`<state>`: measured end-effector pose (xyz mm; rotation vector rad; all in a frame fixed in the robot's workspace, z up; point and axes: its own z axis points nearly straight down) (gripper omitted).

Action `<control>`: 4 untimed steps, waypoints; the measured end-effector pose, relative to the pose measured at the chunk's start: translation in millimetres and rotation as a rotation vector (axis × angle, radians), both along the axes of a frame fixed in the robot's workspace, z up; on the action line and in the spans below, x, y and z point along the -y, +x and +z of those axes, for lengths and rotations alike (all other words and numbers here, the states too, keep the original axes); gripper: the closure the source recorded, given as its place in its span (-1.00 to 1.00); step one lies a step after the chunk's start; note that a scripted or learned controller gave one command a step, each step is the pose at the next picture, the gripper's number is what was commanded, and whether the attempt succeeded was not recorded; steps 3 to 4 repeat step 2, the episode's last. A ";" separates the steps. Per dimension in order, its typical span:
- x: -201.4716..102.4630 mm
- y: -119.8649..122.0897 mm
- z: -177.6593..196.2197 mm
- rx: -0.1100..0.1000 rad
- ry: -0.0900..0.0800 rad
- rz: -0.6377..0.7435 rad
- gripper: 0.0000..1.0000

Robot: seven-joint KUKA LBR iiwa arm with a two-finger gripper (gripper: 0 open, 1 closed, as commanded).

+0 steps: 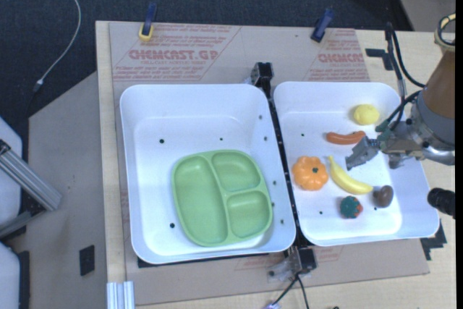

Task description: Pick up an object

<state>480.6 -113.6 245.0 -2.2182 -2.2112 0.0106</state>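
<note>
While two shallow white bins sit side by side on the bench, their contents differ sharply in number. The left bin [145,112] holds one thing: a pale green plate [221,196] of smooth plastic, rounded at the corners and split into three compartments, lying flat near the front.

The right bin [311,101] holds six small toy foods, all glossy and moulded. One yellow lemon [366,114], round and slightly knobbly, lies near the back. One orange-red sausage [344,137], long and thin, lies just in front of it. One orange pumpkin [309,174], ribbed and squat with a green stem, sits near the bin's left wall. One yellow banana [349,178], curved, lies just beside the pumpkin. One small green and red piece [351,208] sits near the front, and one dark brown oval piece [383,195] lies near the banana's tip.

One gripper [360,154] reaches in from the right, low over the bin between the sausage and the banana. Its grey fingers [364,150] stand slightly apart with nothing between them.

Two blue clamps [323,24] pin the brown board at the back.
</note>
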 end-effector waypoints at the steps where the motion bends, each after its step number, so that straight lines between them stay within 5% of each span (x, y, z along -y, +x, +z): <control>1: -0.2 2.4 5.4 0.012 -0.002 0.003 -1.00; 2: 3.1 4.0 -36.2 0.009 -0.001 0.003 -1.00; 4: 3.1 4.0 -36.2 0.009 -0.001 0.003 -1.00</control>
